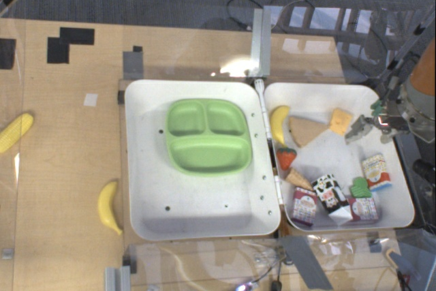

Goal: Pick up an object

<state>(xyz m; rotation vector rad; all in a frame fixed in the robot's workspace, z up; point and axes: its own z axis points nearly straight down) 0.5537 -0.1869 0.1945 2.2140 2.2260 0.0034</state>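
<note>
at the near edge of the right bin (409, 215), around six o'clock of it, the small cartons crowd together: a purple one (304, 206), a black-and-white cow-print carton (328, 191), a green-topped box (362, 189), and a red-and-white packet (376, 171) at about four o'clock. just beyond them, at nine o'clock, lie a cone-shaped piece (298, 178) and a strawberry (286, 158), then a banana (278, 125) along the left wall, with a tan wedge (310, 129) and a yellow cheese block (340, 121) farther back toward twelve o'clock. any of these could be the object to pick; none is lifted yet. the gripper (371, 125) hangs at three o'clock of the bin, above its right side, near the cheese block but apart from it. its fingers (355, 131) look spread, released, with nothing between them and nothing touched. to do this step well, i judge it should pick a loner such as the cheese block or the red-and-white packet, line the jaws across its narrow side, and descend straight so neighbours are not nudged. the left bin (136, 146) holds a green divided plate (208, 135).
</note>
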